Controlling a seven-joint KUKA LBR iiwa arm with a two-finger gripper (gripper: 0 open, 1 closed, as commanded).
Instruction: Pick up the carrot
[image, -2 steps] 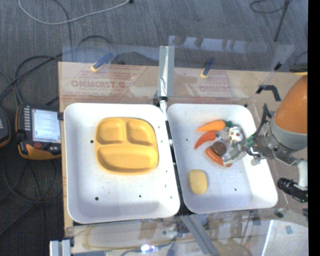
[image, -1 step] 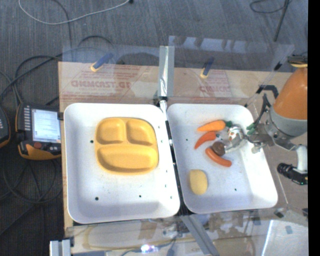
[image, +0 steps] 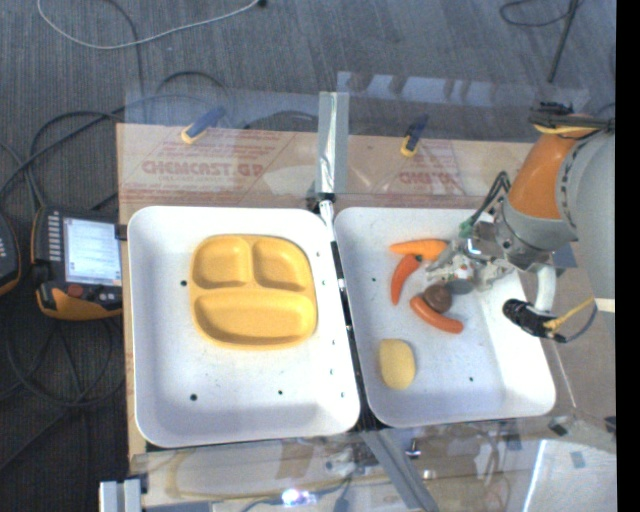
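Two-finger metal gripper sits low in right white bin, near its far-right part; can't tell its state. Orange tapered carrot just beside it, toward bin's far edge. Curved orange pepper, brown round item, orange sausage nearby. Yellow potato near front-left corner. Left white bin w/ yellow divided plate.

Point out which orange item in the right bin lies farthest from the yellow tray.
The sausage-shaped orange piece below the gripper; the two other orange pieces lie nearer the tray.

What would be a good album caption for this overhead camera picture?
Robot arm's gripper hovers among orange food items in the right bin, beside a yellow divided tray.
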